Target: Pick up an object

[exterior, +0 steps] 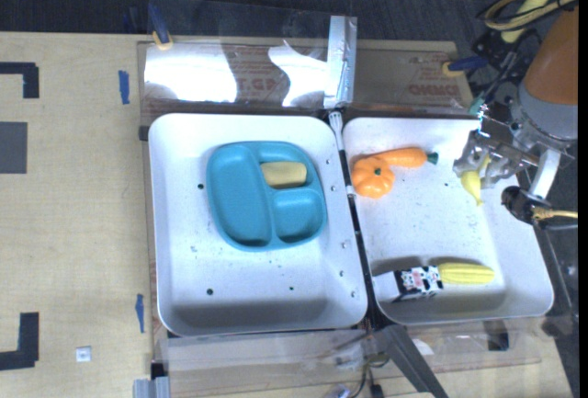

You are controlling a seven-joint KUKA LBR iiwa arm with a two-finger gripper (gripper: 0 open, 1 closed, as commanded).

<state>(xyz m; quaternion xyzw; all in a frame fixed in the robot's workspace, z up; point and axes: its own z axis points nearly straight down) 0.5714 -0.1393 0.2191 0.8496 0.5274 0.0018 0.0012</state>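
My gripper hangs over the far right corner of the right bin. A small yellow piece shows just at its lower left edge; whether it is touched or gripped cannot be told. An orange carrot and an orange pumpkin lie at the bin's far left. A yellow corn cob and a small black-and-white toy rest near its front wall.
The left bin holds a blue divided plate with a yellow food piece in one compartment. A clear plastic sheet stands behind the bins. Cables hang at the upper right.
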